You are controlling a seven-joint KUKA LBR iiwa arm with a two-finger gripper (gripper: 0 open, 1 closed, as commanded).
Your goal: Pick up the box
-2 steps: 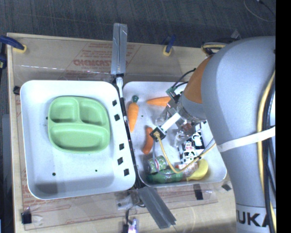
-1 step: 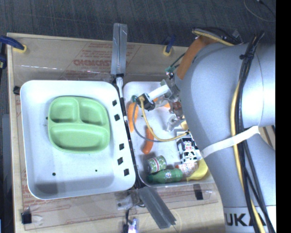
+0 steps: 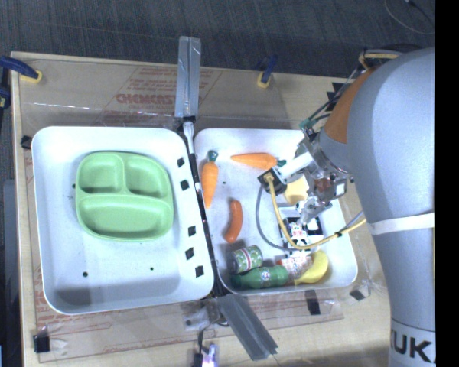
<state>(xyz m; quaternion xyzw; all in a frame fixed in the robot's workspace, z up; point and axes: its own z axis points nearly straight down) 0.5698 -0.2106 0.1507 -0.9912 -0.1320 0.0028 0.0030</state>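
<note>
Two white bins sit side by side on the bench (image 3: 99, 90). The left bin (image 3: 53, 281) holds a green divided plate (image 3: 125, 193). The right bin (image 3: 245, 140) holds two carrots (image 3: 209, 180), a sausage (image 3: 234, 219), a can (image 3: 246, 258), a green bottle (image 3: 262, 277) and a banana (image 3: 315, 269) along its near edge. The tool (image 3: 312, 205) hangs over the right bin's right side; whether it is wide or narrow cannot be told. The box (image 3: 294, 190), pale yellow, lies just beside the tool, near the bin's right edge.
</note>
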